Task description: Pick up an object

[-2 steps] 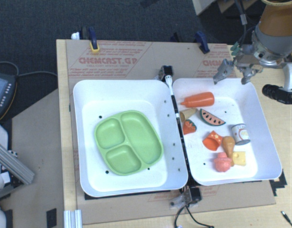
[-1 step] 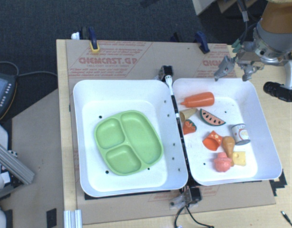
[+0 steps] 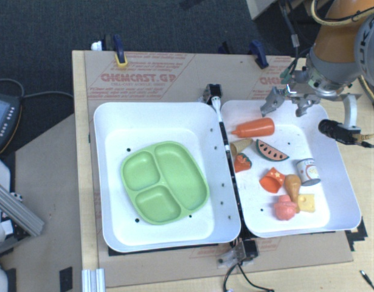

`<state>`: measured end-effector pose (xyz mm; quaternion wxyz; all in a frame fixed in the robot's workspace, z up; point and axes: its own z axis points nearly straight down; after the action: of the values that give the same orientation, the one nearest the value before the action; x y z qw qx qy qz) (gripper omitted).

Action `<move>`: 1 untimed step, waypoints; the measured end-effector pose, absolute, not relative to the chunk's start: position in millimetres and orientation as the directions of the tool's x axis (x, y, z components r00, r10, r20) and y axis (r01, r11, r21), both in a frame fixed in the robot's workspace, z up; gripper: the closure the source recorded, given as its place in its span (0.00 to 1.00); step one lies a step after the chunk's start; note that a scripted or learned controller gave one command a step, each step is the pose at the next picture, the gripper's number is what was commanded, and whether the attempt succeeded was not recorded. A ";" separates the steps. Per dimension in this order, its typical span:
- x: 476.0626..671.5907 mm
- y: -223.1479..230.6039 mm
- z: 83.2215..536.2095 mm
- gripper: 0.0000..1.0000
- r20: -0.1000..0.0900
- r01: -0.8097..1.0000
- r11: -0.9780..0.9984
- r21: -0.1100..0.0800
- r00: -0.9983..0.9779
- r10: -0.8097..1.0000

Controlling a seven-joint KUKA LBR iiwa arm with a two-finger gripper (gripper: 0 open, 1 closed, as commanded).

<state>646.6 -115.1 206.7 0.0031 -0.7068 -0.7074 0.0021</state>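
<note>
Pink toy (image 3: 285, 208) lay nearest | carrot (image 3: 253, 128) at right bin's (image 3: 339, 190) far edge | end effector (image 3: 290, 102) hovered released just beyond carrot, nothing grasped | step: approach; next: descend, clench.

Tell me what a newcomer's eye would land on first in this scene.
First, the pale green three-compartment plastic plate lying alone in the left white bin. Next, the cluster of small colourful toy foods in the right white bin, led by the long orange carrot-shaped toy and the red watermelon slice. The grey arm's tool hangs open above that bin's far edge, holding nothing.
</note>
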 end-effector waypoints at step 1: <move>645.5 -117.8 163.2 0.00 0.001 1.000 0.000 -0.006 0.000 1.000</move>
<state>645.5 -117.8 163.2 0.0025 -0.7072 -0.7070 0.0019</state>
